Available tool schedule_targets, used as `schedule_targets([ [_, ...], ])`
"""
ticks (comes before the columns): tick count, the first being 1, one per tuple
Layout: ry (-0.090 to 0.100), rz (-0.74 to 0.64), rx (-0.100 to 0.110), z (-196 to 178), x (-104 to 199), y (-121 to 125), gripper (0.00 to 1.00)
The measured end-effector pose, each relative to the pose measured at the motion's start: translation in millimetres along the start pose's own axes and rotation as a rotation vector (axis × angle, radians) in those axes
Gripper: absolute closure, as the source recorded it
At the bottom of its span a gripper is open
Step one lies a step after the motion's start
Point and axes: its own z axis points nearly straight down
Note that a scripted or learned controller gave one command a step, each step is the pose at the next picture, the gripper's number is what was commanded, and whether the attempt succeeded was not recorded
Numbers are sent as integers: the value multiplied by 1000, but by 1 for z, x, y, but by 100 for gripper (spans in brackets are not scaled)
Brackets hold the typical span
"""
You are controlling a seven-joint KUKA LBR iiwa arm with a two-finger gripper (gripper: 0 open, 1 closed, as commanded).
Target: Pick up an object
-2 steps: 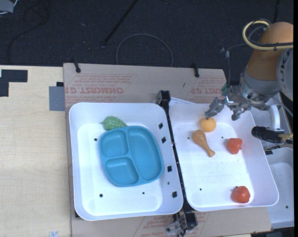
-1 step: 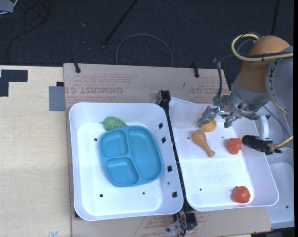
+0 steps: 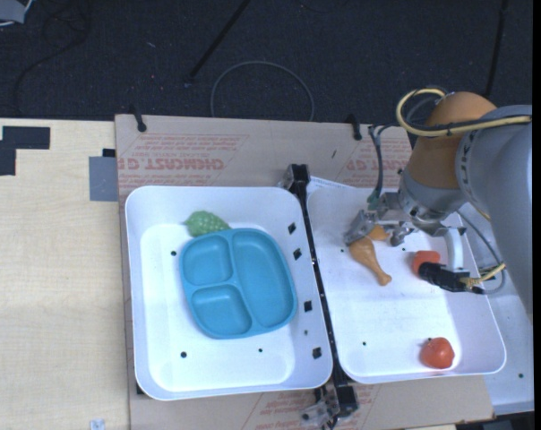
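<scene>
The toy drumstick (image 3: 371, 259) is lying in the right bin (image 3: 405, 348), well right of the blue plate (image 3: 237, 281), its long axis slanting from upper left to lower right. The hand (image 3: 374, 230) is sitting on its upper end; how far it is spread cannot be told.

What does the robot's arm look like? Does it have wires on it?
The arm is smooth, rounded and grey, with an orange band above the wrist. Yes, it has wires: a yellowish cable loops over the band, and thin dark ones hang by the wrist. The gripper is small, metal-grey, with dark parts.
</scene>
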Motion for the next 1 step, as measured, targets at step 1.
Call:
schedule_targets([
  [1, 0, 0, 3, -13, -1, 0, 100],
])
